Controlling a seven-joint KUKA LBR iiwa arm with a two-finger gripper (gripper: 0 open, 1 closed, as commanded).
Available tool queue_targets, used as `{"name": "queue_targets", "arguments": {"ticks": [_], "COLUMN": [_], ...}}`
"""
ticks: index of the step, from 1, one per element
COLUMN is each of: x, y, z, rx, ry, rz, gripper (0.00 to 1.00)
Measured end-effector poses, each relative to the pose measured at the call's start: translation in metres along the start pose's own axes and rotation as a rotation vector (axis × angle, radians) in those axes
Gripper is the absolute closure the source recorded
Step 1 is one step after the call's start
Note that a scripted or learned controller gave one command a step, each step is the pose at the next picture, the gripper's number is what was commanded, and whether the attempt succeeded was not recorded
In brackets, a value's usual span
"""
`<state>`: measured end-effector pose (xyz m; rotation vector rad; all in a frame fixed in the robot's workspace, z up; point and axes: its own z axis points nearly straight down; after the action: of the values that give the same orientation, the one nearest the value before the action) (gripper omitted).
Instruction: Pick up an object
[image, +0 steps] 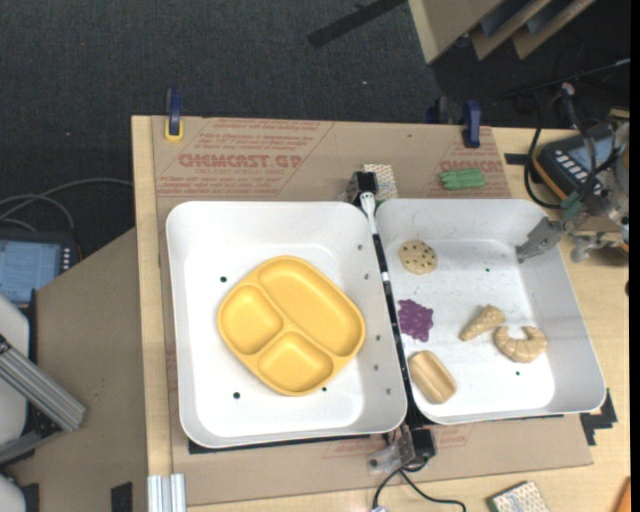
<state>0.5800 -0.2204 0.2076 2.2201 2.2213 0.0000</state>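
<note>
We cannot tell the gripper's (540, 240) state at the right bin's (570, 330) rim, and we risk clipping that wall before reaching the croissant (521, 343).

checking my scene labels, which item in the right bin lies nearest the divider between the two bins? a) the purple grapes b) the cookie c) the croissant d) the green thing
a, the purple grapes lie right beside the divider, while the cookie sits a little farther into the right bin and the croissant lies well over toward its far side.
</note>
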Motion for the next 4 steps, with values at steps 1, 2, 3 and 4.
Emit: {"name": "queue_targets", "arguments": {"ticks": [1,2,3,4], "x": [0.001,0.046,0.082,0.127], "y": [-0.034,0.008,0.09,0.029], "z": [0.104,0.123,0.122,0.062], "rx": [-0.019,-0.004,-0.008,0.004], "ry": [-0.002,0.001,0.0,0.003], "rz": [-0.003,-0.006,-0.006,-0.002], "gripper": [0.0,0.0,0.0,0.0]}}
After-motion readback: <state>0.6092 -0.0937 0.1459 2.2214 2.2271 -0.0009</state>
